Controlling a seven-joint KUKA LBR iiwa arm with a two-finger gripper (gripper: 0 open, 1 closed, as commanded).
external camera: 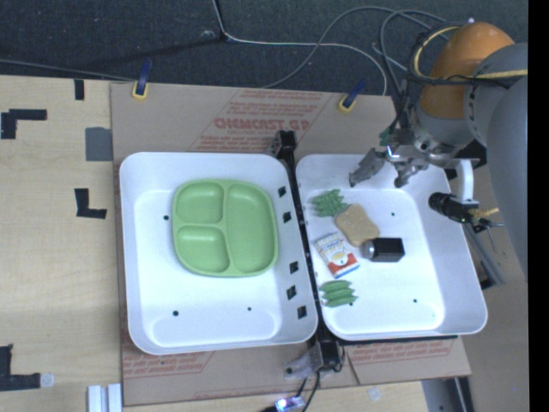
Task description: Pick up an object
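we see the light wooden desk (51, 256) on the left with black tape marks, and a brown cardboard sheet (249, 118) lying under both bins. the left shallow white bin (141, 230) holds one thing: a pale green plastic plate with three compartments (226, 228), lying flat near the bin's middle. a row of black clips runs down the seam between the bins.

in the right shallow white bin (429, 307) we count five items, all in its left half. a small green leafy plastic piece (328, 202) lies near the seam at the upper left. just right and below it is a tan bread-like block (357, 224), lying tilted. below that is a small flat white packet with red and blue print (335, 254), close beside the tan block. just right of the packet is a short black box-like object with a grey end (383, 249), touching or nearly touching the tan block's lower corner. a second green leafy piece (338, 294) sits lower, apart from the others.

the hand (383, 172) hovers at the right bin's upper edge, well clear of all items. its two fingers are spread apart, released, nothing between them. the grey arm with the orange band (467, 54) comes in from the upper right, cables looping behind it.
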